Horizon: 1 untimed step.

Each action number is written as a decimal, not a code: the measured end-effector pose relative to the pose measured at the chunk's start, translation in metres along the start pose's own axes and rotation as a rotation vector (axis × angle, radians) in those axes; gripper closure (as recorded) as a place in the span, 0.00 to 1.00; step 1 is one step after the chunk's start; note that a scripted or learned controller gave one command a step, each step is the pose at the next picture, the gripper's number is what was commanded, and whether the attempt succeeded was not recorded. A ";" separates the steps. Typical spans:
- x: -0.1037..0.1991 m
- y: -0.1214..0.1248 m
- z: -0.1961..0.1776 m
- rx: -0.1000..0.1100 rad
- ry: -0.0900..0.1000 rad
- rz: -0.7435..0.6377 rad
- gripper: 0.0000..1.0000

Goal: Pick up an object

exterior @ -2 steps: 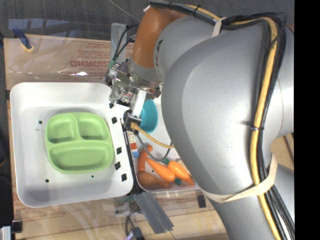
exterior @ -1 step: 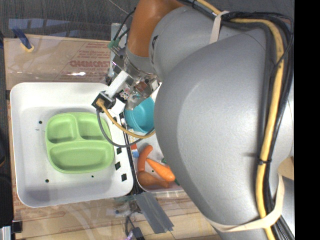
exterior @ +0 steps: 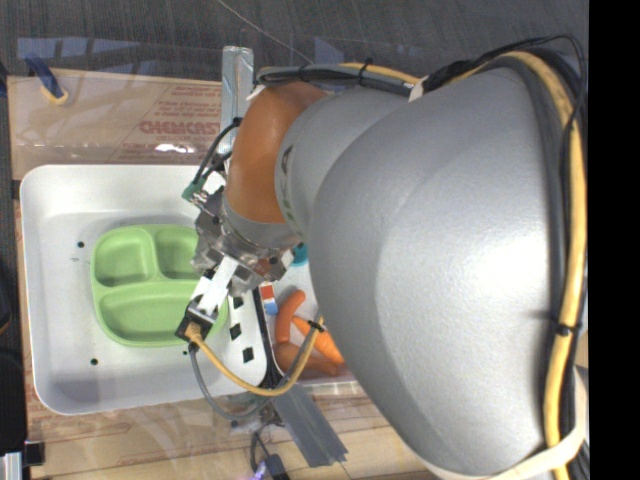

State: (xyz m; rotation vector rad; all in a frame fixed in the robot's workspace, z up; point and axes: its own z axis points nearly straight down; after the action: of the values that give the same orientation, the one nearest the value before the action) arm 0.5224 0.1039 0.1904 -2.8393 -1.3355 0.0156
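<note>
Dark ribbed floor (exterior: 110,3); brown printed sheet (exterior: 110,118), blue tape (exterior: 45,76) at corner.

Red printed lettering stands on the clear plastic sheet (exterior: 130,118) in the upper left of the frame, just above the white bin (exterior: 40,268). One line is in large capitals with smaller lines over it. All of it is too blurred to read with any certainty.

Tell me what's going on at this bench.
The grey KUKA arm with the orange band reaches into the shallow white bin. Its wrist hangs beside a green divided plastic tray and above orange carrot-shaped pieces. Whether it holds anything cannot be seen.
</note>
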 end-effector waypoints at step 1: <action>-0.003 -0.011 -0.078 -0.006 0.011 0.110 1.00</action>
State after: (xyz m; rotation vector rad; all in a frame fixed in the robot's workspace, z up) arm 0.5131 0.1090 0.2687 -2.9100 -1.1786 -0.0035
